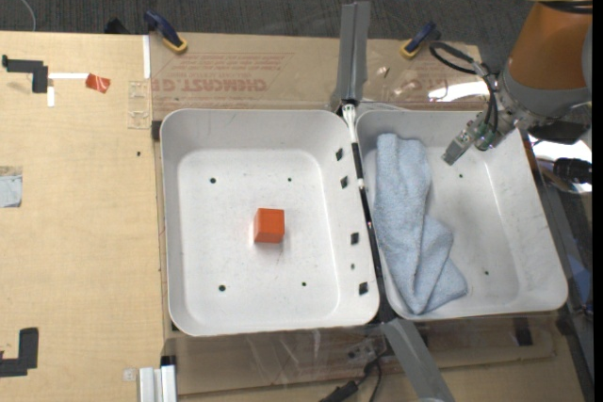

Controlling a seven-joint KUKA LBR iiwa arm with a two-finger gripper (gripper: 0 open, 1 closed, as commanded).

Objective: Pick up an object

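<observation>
The gripper (459, 149) hovers over the right bin (509, 231) near its back edge; its opening cannot be told. A light blue towel (415, 226) lies crumpled just left of it. An orange block (269, 226) sits alone in the left bin (203, 202).

The grey arm (556, 42) with its orange band is reaching in from the right, its gripper (468, 144) hanging over the right bin's far right corner.
</observation>
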